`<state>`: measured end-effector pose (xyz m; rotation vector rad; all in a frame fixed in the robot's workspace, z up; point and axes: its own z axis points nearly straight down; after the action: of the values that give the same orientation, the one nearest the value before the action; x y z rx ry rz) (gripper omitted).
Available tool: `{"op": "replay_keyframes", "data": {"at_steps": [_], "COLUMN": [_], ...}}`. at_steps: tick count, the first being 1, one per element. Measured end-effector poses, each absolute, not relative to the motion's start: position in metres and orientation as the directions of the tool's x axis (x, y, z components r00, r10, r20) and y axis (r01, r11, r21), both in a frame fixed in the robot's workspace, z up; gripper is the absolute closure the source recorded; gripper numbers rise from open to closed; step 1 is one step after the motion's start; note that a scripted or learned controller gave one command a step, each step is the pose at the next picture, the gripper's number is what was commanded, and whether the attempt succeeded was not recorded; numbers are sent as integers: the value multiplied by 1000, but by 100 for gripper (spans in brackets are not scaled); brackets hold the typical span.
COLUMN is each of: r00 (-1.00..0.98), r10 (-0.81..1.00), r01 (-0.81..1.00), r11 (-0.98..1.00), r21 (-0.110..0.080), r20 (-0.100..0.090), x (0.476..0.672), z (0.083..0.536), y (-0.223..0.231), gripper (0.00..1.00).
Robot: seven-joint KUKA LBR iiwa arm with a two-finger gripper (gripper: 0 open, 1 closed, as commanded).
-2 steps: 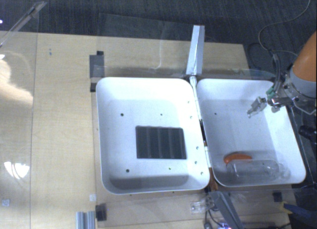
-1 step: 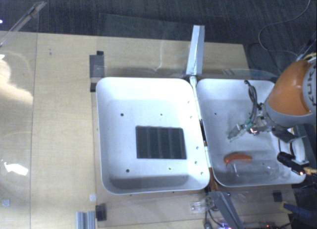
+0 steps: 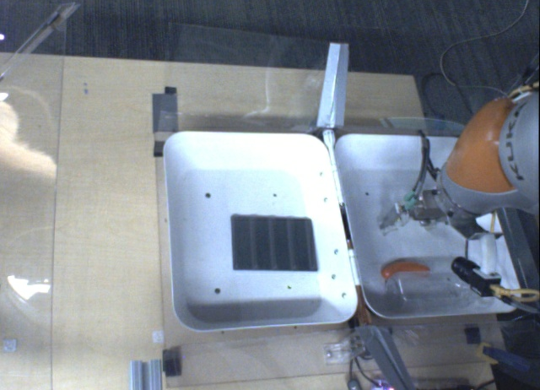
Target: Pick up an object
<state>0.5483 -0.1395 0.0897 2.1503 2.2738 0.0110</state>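
Note:
A small orange, sausage-shaped object (image 3: 406,269) lies in the right bin (image 3: 371,169), near its front wall. My gripper (image 3: 395,216) hangs over the middle of the right bin, a little behind and to the left of the orange object and apart from it. Nothing shows between its tips. The grey arm with its orange band (image 3: 481,156) reaches in from the right and hides the bin's right part.
The left bin (image 3: 194,177) holds a flat black ribbed rectangle (image 3: 274,243) near its middle. A metal post (image 3: 333,84) stands behind the seam between the bins. Wooden bench top (image 3: 93,211) lies to the left.

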Motion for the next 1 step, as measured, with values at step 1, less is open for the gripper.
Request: {"op": "replay_keyframes", "data": {"at_steps": [1], "r00": [-136], "r10": [991], "r01": [991], "r11": [136], "r21": [5], "r20": [-3], "x": [670], "z": [87], "y": [-141], "gripper": [0]}}
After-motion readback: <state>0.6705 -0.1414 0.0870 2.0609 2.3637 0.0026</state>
